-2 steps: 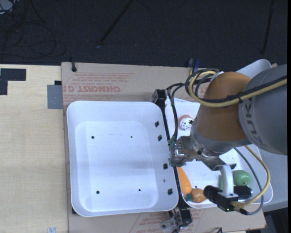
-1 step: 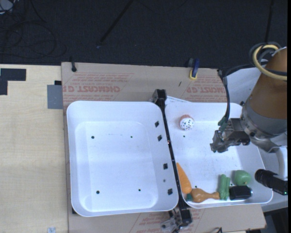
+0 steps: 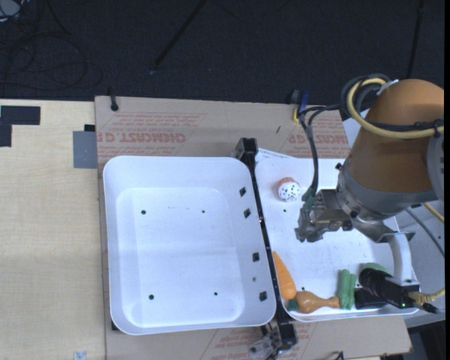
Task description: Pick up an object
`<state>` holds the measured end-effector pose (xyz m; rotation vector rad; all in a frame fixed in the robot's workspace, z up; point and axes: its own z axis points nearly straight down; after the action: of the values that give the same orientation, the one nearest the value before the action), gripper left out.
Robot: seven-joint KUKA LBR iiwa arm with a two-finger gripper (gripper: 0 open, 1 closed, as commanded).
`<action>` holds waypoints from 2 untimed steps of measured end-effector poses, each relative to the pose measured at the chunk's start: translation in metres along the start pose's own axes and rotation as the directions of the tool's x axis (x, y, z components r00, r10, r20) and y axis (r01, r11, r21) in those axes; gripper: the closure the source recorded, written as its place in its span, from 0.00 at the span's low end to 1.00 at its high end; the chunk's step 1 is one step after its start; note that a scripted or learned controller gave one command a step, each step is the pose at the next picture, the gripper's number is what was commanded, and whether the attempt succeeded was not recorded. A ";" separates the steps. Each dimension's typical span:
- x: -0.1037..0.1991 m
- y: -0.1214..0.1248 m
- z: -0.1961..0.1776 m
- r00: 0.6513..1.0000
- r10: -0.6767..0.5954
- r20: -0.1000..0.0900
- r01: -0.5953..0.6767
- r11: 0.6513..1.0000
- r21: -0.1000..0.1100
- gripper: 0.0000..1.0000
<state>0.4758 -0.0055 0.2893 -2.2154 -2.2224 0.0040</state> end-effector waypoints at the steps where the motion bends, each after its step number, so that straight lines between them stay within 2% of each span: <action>1: 0.035 0.043 0.021 1.000 0.000 0.001 0.000 1.000 -0.001 1.00; 2: 0.072 0.017 -0.010 1.000 0.000 0.000 0.000 1.000 -0.002 1.00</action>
<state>0.4923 0.0663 0.2990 -2.2164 -2.2234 0.0017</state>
